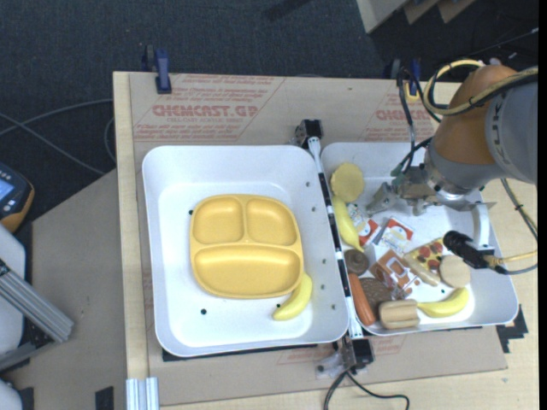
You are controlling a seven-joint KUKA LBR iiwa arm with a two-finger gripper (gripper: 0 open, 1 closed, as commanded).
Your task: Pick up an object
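The right bin [491, 310] holds a pile of toy food. A pale yellow round piece [347, 179] lies at its far left, with a banana [344, 223] just below it along the left wall. Red and white packets [389, 233], a brown cookie [357, 261], a pizza slice [427, 254], a sausage [363, 299], a bread roll [398, 314] and a second banana [444, 303] fill the front. My gripper [395, 196] hangs low over the bin's back half, right of the round piece and above the packets. Nothing shows held in it.
The left bin [162, 229] carries a yellow divided plate [246, 246] in its middle and a small banana [295, 299] at the plate's front right corner. A divider rail [329, 229] runs between the two bins. The grey arm [483, 135] comes in from the right.
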